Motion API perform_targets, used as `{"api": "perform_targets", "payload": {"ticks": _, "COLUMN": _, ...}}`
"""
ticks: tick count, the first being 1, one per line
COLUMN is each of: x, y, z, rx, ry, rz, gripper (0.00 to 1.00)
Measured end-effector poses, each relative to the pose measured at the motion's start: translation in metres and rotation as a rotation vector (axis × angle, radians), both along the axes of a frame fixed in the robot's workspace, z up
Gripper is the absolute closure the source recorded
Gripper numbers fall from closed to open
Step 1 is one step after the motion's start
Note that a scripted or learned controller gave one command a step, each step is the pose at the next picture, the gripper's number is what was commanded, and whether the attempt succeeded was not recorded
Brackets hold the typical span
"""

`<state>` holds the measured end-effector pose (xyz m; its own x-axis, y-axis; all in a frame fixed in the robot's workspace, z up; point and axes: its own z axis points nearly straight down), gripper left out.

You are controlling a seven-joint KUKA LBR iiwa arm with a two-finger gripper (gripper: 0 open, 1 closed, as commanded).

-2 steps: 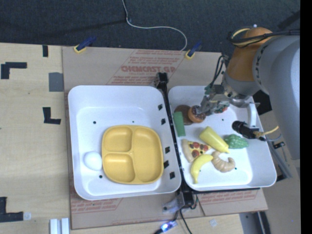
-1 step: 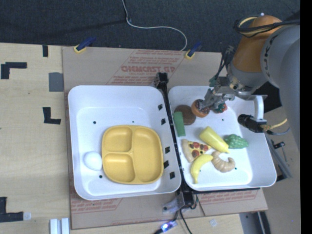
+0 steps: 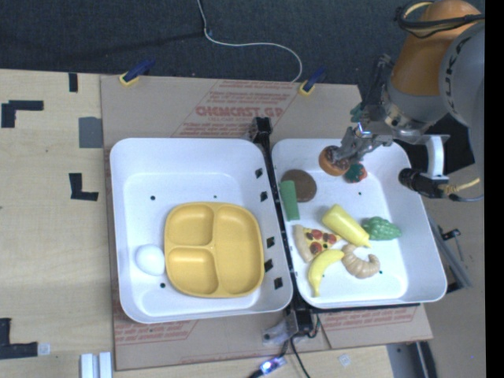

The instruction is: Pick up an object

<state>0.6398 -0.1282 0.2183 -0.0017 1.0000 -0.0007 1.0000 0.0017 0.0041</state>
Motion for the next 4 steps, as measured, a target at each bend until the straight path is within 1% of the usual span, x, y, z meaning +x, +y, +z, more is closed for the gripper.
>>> {"api": "perform_targets", "payload": {"ticks": 1, "x": -0.022, "y": 0.041, "z": 0.009, "rx": 0.002, "ry": 0.006, "rz": 0.003, "gripper": 1.00}}
{"api": "perform_targets", "payload": {"ticks": 2, "x": -0.049, "y": 0.098, "z": 0.002, "rx": 0.002, "ry": 0.009, "rz": 0.005, "gripper": 1.00}}
{"api": "perform_targets", "payload": {"ticks": 3, "x": -0.070, "y": 0.144, "z": 0.015, "rx": 0.003, "ry": 0.007, "rz": 0.005, "gripper": 1.00}}
{"api": "perform_targets", "payload": {"ticks": 4, "x": -0.078, "y": 0.143, "z": 0.011, "rx": 0.001, "ry": 0.008, "rz": 0.000, "gripper": 1.00}}
